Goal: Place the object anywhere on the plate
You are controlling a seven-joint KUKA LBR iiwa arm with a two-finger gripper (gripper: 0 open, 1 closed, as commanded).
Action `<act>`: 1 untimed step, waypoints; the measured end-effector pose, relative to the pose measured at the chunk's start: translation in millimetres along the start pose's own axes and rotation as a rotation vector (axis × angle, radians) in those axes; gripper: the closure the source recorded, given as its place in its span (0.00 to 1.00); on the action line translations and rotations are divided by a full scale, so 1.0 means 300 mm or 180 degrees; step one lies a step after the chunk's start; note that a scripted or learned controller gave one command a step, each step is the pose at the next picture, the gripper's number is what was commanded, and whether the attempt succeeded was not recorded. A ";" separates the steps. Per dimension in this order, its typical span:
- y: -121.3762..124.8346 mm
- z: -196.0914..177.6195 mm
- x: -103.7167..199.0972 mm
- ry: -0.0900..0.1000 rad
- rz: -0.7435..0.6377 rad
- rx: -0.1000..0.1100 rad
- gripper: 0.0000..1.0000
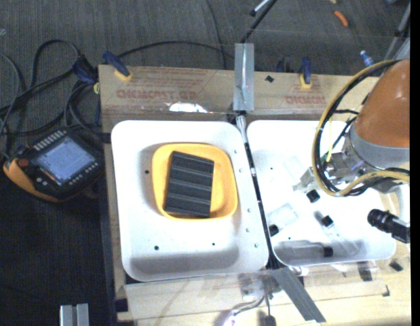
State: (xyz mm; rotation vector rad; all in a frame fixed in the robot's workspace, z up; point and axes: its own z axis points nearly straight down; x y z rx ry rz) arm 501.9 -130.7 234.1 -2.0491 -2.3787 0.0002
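A dark ribbed block lies on the yellow plate in the left bin. The arm hangs over the right bin's right edge.

Dark grey ribbed carpet floor across the top and down the left side. Black cables looped on it at left, beside an orange-and-black handheld control pendant with a lit screen. Pale wooden bench with faded red lettering along its far edge, two blue-handled clamps gripping that edge. Upright grey metal post at mid far edge. Small orange scraps on the floor at top right.
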 end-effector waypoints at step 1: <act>0.000 0.000 0.000 0.0000 0.0000 0.0000 0.00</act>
